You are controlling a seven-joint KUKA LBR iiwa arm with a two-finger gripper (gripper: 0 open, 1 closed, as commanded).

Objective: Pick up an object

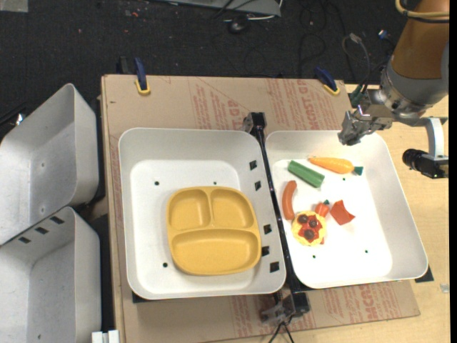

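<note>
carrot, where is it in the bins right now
The carrot lies in the right bin, near its far edge, just right of the green stick and below the gripper.

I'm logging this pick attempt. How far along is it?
Nothing looks picked yet. The hand hangs above the right bin's far edge, with no item seen in it. The carrot, green piece, sausage, pizza and red piece all lie in the bin. Reaching down, grasping and lifting remain.

Arm (421, 41) cut off at right edge; pincer (351, 136) blurred, fingers unclear.
</note>
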